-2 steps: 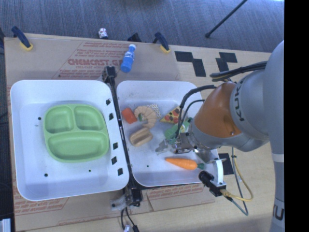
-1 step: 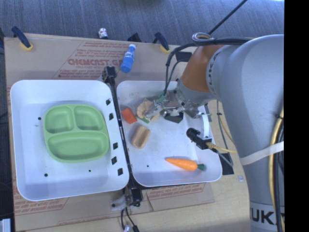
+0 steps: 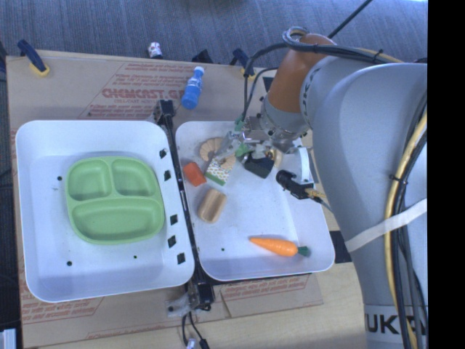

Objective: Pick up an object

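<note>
My gripper (image 3: 238,145) is low over the far part of the right bin (image 3: 312,257), under the orange band of the wrist (image 3: 294,75). Right beside it lie a tan pretzel-shaped piece (image 3: 210,148) and a small green-and-white box (image 3: 216,171), and a black object (image 3: 258,166) sits just below the wrist. Further left an orange-red block (image 3: 192,174) rests near the bin wall. A tan bread-like block (image 3: 211,205) lies in the middle, and a toy carrot (image 3: 276,246) lies near the front.
The left bin (image 3: 33,267) holds a green divided plate (image 3: 115,198). A blue bottle (image 3: 192,87) lies on the cardboard behind the bins. A black divider with clips (image 3: 178,195) runs between the bins. The bulky grey arm (image 3: 370,166) covers the right side.
</note>
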Tool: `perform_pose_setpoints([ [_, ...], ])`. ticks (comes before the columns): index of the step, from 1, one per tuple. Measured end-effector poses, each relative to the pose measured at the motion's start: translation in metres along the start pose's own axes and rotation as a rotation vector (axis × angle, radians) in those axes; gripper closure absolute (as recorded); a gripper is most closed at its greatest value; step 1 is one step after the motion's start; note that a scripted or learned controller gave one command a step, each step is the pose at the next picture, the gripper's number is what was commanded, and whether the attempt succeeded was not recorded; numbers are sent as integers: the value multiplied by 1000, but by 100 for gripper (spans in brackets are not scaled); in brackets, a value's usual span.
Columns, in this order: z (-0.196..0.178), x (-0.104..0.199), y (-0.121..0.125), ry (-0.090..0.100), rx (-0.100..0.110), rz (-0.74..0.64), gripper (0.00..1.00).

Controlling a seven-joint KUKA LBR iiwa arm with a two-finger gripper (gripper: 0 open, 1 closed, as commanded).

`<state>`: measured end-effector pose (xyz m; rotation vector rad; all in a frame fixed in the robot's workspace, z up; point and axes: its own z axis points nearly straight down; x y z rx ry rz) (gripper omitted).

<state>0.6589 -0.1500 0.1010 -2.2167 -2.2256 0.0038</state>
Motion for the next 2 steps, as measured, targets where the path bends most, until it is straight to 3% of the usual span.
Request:
perform_pose_setpoints([
  [1, -10, 0, -1, 0, 8, -8, 100],
  [2, -157, 33, -2, 1, -6, -4, 100],
])
